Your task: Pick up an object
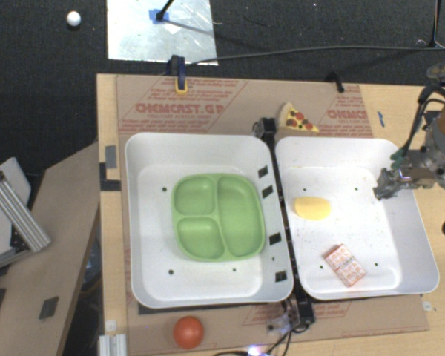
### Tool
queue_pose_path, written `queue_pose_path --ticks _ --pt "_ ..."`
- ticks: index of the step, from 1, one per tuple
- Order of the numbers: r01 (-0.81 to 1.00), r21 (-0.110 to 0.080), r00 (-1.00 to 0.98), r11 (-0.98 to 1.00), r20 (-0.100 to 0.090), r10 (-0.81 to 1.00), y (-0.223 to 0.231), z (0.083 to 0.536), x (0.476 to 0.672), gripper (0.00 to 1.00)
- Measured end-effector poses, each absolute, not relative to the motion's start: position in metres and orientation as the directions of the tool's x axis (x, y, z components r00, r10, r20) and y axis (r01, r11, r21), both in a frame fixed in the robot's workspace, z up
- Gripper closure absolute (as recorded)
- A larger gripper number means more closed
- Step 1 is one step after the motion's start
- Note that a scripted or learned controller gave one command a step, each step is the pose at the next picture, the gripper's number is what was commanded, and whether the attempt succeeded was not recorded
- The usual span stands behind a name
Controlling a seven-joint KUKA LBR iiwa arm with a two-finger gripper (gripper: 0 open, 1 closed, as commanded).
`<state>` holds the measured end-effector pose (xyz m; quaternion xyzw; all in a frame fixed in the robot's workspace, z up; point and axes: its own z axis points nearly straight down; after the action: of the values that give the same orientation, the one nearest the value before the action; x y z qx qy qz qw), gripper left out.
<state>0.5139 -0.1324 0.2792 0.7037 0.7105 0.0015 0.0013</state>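
Note:
In the right bin (408, 221) lie a yellow rounded object (312, 208) near its left middle and a small pink patterned packet (345, 264) toward the front. My gripper (386, 184) hangs over the bin's right side, well to the right of the yellow object and apart from both things. Nothing shows between its fingers. The left bin (144, 199) holds a green divided tray (218, 216).
A pizza-slice toy (297, 119) lies on the cardboard behind the right bin. A red ball (188, 331) sits in front of the left bin. A clamp (179, 73) stands at the back, and a metal rail (11, 206) at the far left.

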Motion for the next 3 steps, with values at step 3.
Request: queue_pose_path --ticks 3 --pt "1.0 0.002 -0.009 0.009 0.001 1.0 0.041 0.246 0.537 1.0"
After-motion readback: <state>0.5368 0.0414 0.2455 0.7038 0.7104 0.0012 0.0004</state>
